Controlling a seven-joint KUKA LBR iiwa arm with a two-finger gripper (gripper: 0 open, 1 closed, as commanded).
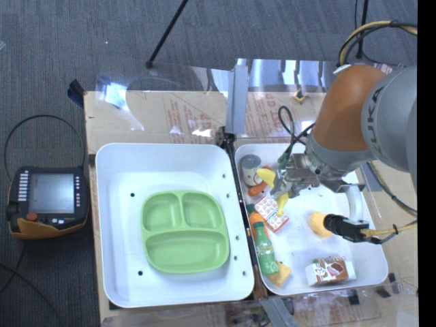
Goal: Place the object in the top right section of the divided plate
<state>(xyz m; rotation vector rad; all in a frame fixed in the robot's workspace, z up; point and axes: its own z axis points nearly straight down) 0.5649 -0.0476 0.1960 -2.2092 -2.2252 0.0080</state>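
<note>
A light green divided plate (184, 247) lies in the left white bin (116, 182), with two small sections at the top and one wide section below; its top right section (203, 213) holds nothing. My gripper (286, 184) hangs low over the upper left part of the right bin (371, 268). It is just above a yellow toy piece (266, 176) and a red and white carton (271, 213). The wrist hides what lies directly beneath it.
The right bin also holds a grey can (250, 165), a green bottle (264, 247), an orange carrot (255, 220), a yellow lemon (317, 223) and a brown and white carton (330, 270). A teach pendant (48, 203) lies on the floor at the left.
</note>
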